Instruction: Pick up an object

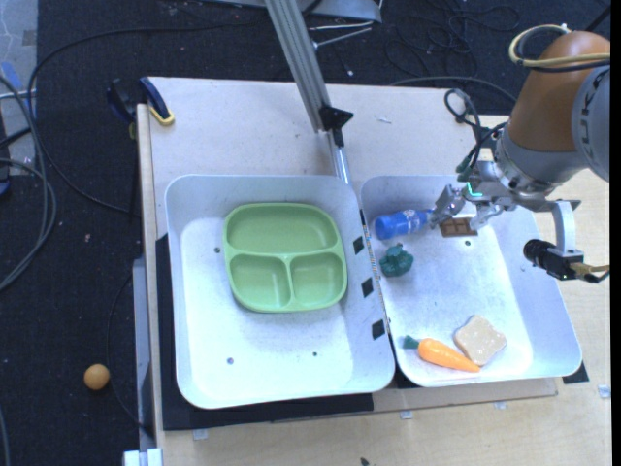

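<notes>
Fingers point(456, 205) sit low at the far end of the right bin point(529, 289), but you cannot tell how wide they are spread or whether they grip anything. Right beside them lies a blue bottle point(398, 224), and a small brown block point(456, 227) sits just under the gripper point(464, 212). No writing is readable from up here. Your open floor is mid-bin; the teal toy point(396, 261) hugs the left wall, while carrot point(446, 354) and bread slice point(480, 340) crowd the near edge. Over left, the green divided plate point(286, 256) sits in the other bin point(194, 357).
</notes>
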Controlling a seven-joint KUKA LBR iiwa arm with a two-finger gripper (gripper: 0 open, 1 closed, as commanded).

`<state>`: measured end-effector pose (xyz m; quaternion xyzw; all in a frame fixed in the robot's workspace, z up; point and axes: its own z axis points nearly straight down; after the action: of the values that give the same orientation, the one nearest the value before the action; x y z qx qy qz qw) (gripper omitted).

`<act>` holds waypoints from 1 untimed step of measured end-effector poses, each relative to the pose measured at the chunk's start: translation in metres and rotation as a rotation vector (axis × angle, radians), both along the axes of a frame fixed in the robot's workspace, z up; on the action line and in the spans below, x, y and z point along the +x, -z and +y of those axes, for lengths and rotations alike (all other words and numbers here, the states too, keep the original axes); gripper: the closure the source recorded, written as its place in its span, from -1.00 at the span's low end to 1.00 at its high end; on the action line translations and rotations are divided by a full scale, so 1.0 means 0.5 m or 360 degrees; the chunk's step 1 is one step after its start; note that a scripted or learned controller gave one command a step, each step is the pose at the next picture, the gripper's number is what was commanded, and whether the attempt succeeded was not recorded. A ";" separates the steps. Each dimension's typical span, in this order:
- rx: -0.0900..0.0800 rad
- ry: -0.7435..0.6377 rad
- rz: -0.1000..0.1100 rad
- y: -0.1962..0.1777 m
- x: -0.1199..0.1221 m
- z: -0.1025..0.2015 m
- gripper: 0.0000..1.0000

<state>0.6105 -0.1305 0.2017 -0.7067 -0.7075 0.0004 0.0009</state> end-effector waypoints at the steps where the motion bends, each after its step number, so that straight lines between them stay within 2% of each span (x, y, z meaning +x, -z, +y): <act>1: -0.0001 0.0000 -0.0003 -0.002 0.001 0.000 -1.00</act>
<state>0.6111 -0.1306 0.2026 -0.7066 -0.7076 -0.0001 0.0000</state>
